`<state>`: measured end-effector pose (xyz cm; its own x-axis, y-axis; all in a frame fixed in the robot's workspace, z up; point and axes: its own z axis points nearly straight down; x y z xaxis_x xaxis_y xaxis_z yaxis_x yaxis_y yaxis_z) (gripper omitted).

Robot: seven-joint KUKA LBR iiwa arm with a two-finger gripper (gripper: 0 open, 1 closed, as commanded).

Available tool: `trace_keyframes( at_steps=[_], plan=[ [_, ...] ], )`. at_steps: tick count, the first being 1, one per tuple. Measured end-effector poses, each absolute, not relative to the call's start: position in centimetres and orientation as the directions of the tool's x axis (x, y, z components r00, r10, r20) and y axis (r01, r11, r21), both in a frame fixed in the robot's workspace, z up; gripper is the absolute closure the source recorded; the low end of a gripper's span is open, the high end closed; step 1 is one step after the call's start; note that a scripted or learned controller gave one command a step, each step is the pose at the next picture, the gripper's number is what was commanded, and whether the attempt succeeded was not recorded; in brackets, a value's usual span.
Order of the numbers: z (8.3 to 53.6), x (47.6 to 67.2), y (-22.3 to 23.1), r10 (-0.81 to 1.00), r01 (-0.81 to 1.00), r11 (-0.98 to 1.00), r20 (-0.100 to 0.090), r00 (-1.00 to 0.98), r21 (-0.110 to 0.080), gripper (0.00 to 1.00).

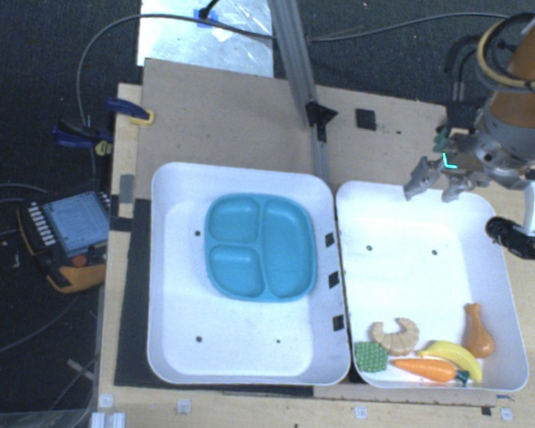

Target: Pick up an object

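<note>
While we read the scene from the left, we take the right bin (434, 243) as our landmark. Left of it, touching along the shared edge, sits the left bin (171, 340), and a blue divided plate (260, 247) lies in that bin's upper half.

Inside the right bin, all the objects crowd along its near wall. The green piece (370, 357) lies in the near left corner of this bin, the tan croissant-like piece (397, 335) is just beside it, then the carrot (424, 368) and the banana (453, 355), which touch each other, and last the brown drumstick-like piece (478, 332) near the bin's right wall.

Our gripper (437, 184) hangs above the far edge of the right bin, well apart from all these things. Its two fingers stand spread, with nothing between them.

We judge several risks. Because the objects are packed together, a descent may catch two of them or push one aside. Because they lie against the near wall and corner, one finger may strike the bin's rim or wall. The banana and the carrot are rounded, so they could slip out when the fingers shut.
</note>
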<state>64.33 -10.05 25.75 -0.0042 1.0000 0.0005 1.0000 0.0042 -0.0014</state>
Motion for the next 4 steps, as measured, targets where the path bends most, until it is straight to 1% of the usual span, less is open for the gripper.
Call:
trace_keyframes(
  at_steps=[1, 2, 3, 4],
  plan=[
    [25.9, 64.4, -10.1, 1.000, 1.000, 0.005, 0.000, -0.005, 0.002, 0.00],
    [21.8, 64.4, -9.9, 1.000, 1.000, 0.003, -0.001, -0.003, -0.001, 0.00],
    [17.5, 64.8, -10.1, 1.000, 1.000, 0.002, -0.001, -0.002, -0.001, 0.00],
    [13.3, 64.5, -10.1, 1.000, 1.000, 0.001, -0.001, -0.001, -0.002, 0.00]
  ],
)
